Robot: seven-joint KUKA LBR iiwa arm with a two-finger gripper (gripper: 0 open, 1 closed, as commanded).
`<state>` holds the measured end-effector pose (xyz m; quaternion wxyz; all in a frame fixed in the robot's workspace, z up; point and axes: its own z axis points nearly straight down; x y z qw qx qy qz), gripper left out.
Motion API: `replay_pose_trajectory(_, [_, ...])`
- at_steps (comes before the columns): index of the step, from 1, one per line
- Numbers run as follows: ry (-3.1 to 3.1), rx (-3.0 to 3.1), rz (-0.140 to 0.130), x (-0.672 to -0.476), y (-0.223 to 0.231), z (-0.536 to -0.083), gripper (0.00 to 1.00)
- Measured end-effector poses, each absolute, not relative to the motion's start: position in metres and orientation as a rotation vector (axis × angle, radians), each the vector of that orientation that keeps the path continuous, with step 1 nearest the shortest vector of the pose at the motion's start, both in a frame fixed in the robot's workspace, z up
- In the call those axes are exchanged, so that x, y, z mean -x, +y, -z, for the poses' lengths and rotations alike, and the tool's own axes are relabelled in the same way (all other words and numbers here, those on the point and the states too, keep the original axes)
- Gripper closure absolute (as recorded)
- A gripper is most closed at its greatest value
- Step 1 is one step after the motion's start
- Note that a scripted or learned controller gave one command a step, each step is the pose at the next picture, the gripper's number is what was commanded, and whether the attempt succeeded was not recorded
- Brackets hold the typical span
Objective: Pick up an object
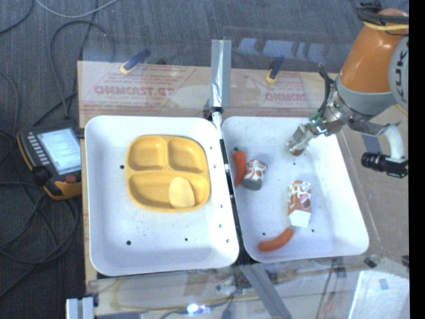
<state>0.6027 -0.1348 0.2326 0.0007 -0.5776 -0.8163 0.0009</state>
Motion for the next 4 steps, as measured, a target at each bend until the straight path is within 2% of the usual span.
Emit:
replay_pose_trajectory(1, [-2.793,1.428,-0.002,-0.535,-0.112,-0.192,1.00])
replay_pose_trajectory(2, [-2.686,1.622,-0.003,-0.485,-0.152,-0.211,1.00])
replay_pose_trajectory(3, [-2.897,1.207,0.000,-0.517,-0.116,-0.215,1.00])
replay_pose_trajectory(4, [-2.902,1.194,0.000,-0.496,-0.066,-0.252,1.00])
